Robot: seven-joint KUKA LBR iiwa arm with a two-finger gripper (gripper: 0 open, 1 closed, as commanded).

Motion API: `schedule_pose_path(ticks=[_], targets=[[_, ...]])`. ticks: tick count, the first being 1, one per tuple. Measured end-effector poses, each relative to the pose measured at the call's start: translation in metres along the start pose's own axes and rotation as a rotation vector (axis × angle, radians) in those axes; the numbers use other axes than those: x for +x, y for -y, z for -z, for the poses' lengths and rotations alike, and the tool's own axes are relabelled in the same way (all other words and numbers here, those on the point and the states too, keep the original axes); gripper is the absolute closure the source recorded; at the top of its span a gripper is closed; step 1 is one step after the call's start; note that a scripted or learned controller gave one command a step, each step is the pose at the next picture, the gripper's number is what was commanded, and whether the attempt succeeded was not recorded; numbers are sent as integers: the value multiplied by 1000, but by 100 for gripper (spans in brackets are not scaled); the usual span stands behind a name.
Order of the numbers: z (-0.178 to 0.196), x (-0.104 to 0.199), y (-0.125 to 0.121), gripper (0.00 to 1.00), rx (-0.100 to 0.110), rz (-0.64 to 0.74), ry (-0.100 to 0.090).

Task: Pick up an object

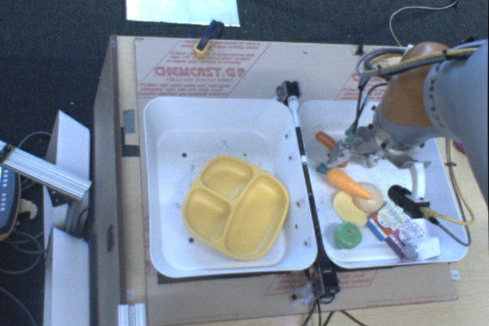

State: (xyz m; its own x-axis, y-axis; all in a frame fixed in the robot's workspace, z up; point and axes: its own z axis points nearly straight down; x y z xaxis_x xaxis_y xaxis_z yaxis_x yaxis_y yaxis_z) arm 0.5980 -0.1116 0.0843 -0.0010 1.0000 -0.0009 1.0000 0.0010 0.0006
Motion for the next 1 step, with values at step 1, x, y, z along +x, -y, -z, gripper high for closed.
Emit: schedule_pose_path(ticks=[1], targets=[[0, 25, 48, 0, 0, 0, -1]])
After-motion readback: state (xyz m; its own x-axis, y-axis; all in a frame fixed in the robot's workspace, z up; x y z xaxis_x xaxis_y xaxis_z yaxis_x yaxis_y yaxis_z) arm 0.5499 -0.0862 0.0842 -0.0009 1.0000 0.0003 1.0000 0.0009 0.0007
